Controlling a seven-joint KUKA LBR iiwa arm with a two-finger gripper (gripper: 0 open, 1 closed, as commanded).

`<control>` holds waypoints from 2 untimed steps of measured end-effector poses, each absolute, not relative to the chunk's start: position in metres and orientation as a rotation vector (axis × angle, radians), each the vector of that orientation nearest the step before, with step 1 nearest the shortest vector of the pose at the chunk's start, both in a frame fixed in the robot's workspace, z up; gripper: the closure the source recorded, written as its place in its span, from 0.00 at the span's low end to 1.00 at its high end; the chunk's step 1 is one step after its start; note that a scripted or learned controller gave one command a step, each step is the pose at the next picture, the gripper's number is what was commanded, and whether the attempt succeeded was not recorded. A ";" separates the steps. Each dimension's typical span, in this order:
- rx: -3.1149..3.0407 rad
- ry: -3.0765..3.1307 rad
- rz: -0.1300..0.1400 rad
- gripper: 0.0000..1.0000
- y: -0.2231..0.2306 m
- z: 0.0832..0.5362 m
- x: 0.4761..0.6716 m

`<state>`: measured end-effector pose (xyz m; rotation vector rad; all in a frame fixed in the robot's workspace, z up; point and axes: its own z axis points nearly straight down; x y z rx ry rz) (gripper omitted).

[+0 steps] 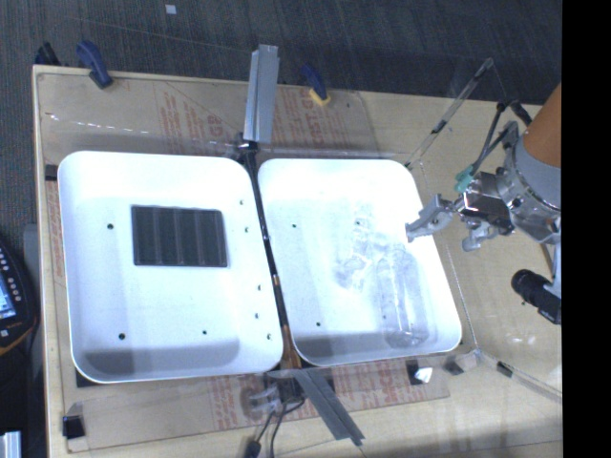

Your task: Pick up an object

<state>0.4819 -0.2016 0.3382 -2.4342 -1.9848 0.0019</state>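
Over right bin's [434, 256] right rim: pincer [425, 225] grip state unclear | step: approach | next: descend left onto clear bottle [401, 299].

Faint red printing runs across the worktop [143, 113] around the bins. It is too small and blurred to read.

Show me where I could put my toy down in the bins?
Left bin: bare white all around the dark grate. Right bin: bare on its left side, by the divider. Its right half is crowded with clear plastic items, near the gripper.
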 end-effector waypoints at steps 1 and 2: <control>-2.281 -2.159 0.000 0.00 -0.200 0.323 0.478; -2.283 -2.158 0.001 0.00 -0.203 0.336 0.477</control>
